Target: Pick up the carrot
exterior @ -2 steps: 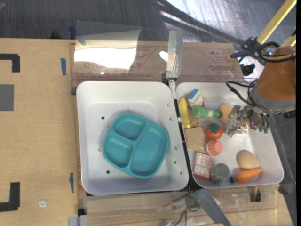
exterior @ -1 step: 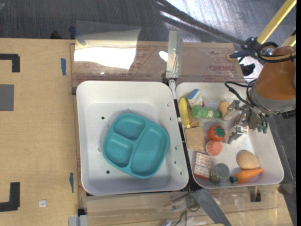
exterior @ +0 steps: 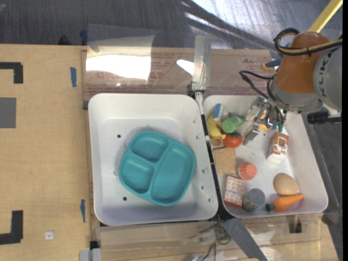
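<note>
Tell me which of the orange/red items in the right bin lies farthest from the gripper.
The carrot, lying in the right bin's near corner beside the tan potato-like item. The red tomato and orange cup sit closer to the gripper.

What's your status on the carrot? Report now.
Gripper high in right bin, among toys, holding nothing seen. Carrot at near right corner, untouched. Beige potato touching beside it.

You have two white bins (exterior: 103, 162), one teal divided plate (exterior: 157, 168), one carrot (exterior: 288, 202), and one tomato (exterior: 233, 141).
</note>
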Controlling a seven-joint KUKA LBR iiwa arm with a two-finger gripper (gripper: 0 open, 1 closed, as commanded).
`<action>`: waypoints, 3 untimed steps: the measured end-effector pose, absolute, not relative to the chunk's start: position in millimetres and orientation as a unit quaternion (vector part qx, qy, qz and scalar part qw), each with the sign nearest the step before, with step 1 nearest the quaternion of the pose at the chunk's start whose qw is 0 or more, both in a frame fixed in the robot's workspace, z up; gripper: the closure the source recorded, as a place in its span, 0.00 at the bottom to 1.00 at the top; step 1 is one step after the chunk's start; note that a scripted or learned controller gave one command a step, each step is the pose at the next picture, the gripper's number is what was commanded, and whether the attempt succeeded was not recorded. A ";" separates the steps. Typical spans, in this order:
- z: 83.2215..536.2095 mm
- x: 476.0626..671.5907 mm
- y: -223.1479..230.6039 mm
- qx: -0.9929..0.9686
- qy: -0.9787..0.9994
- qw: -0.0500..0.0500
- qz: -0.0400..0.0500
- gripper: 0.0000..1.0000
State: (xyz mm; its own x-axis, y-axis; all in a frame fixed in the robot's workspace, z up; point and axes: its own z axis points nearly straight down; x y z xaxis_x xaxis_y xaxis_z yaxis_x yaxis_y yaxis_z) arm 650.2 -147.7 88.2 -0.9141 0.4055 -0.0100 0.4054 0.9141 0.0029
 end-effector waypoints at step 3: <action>87.8 657.3 -167.0 0.450 0.893 0.003 0.001 0.00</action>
State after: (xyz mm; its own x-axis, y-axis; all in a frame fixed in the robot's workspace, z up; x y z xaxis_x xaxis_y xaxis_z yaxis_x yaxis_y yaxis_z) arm 657.3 -167.0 87.8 -0.5944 0.8042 -0.0038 0.8042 0.5944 0.0042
